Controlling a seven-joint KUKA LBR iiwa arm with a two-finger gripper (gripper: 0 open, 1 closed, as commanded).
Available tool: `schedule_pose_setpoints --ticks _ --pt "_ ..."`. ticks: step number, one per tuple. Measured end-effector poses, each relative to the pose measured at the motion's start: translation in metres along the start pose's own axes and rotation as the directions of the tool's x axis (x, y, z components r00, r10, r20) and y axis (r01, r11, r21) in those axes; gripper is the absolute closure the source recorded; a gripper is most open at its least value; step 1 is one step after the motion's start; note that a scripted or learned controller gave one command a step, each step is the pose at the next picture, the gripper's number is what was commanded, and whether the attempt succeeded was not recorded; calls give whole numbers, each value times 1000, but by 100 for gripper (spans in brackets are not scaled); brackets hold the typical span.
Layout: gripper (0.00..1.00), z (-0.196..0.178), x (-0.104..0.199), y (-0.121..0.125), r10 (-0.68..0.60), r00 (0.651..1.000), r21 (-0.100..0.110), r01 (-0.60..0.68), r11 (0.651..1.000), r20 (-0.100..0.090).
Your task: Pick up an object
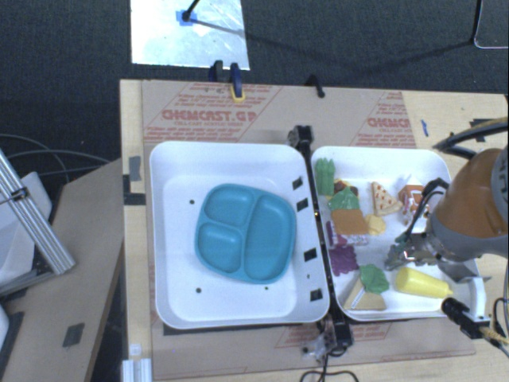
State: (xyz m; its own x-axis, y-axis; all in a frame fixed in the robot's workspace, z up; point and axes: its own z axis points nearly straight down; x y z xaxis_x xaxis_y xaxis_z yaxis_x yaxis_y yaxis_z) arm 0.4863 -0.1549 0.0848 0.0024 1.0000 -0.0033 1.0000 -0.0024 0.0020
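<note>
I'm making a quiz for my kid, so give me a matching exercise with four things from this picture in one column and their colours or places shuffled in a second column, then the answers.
Column one:
1. divided plate
2. corn cob
3. grapes
4. pizza slice

Column two:
A. purple, by the divider between the bins
B. blue, alone in the left bin
C. yellow, near the front edge of the right bin
D. triangular, toward the back of the right bin

Pairs: 1-B, 2-C, 3-A, 4-D
</note>
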Motion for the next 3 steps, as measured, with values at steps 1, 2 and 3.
schedule_pose_setpoints --ticks 1,2,3 --pt "100 -70 51 3 -12 1000 -6 12 1000 -5" --pt "100 -101 75 1 -10 1000 -3 10 1000 -3" --pt "100 -171 134 2 -14 1000 -7 14 1000 -5"
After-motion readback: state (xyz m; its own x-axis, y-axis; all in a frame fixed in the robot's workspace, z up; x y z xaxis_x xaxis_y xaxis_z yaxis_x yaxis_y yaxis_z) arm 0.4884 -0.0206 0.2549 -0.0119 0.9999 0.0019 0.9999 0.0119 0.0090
